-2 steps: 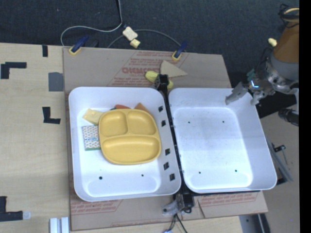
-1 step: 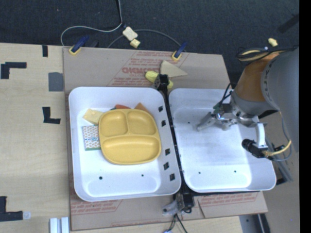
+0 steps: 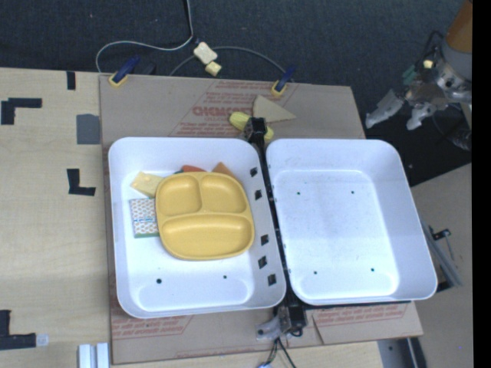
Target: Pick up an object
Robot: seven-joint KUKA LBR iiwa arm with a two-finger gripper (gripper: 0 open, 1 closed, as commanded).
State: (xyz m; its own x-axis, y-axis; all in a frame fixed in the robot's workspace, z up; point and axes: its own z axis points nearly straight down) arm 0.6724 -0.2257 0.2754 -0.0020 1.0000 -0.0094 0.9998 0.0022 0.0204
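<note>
A yellow divided plate (image 3: 205, 215) lies in the left bin (image 3: 192, 294), covering most of its upper half. Tucked under the plate's left edge are a pale yellow piece (image 3: 144, 182) and a small patterned box (image 3: 142, 218). An orange-red item (image 3: 201, 169) peeks out along the plate's far edge, mostly hidden. My gripper (image 3: 399, 116) hangs at the upper right, outside both bins and beyond the right bin's (image 3: 347, 150) far right corner. Its fingers are spread open with nothing between them.
Both bins sit on a cardboard sheet (image 3: 222, 102) held by blue and yellow clamps (image 3: 123, 72). A black divider strip (image 3: 265, 205) runs between the bins. A white cable (image 3: 184, 21) and small connectors lie behind the cardboard on the dark floor.
</note>
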